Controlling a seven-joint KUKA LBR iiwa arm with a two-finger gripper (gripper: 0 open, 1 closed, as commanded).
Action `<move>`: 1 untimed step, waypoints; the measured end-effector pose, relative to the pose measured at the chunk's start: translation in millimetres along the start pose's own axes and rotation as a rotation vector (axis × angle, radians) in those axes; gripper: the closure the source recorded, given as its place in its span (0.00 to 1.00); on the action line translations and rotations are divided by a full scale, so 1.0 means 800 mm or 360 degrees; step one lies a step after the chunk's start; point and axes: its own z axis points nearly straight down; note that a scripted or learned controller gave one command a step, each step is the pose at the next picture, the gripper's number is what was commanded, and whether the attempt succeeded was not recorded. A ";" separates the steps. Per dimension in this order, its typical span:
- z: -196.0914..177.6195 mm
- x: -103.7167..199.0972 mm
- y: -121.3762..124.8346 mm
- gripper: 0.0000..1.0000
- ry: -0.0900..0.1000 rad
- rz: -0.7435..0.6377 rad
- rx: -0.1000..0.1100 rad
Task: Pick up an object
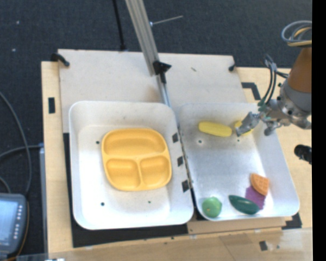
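In the right bin (271,162), near its far edge, the pincer (248,124) hangs just beside a yellow corn (215,129); how its grasping parts stand I cannot tell. Nothing looks lifted yet: the corn lies on the bin floor, and a green ball (211,206), pepper (243,204) and orange piece (259,183) wait near the front.

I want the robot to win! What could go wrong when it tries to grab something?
1. The gripper is right beside the yellow piece, near the bin's top wall. It may nudge the piece away instead of catching it.
2. That piece looks smooth and rounded, so it could slip out.
3. The green ball, dark green piece, purple piece and orange piece crowd one corner. A grab there might catch two or hit the wall.
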 end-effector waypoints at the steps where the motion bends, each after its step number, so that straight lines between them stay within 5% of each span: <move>1: 0.000 0.000 0.000 0.00 0.0000 -0.0001 0.0000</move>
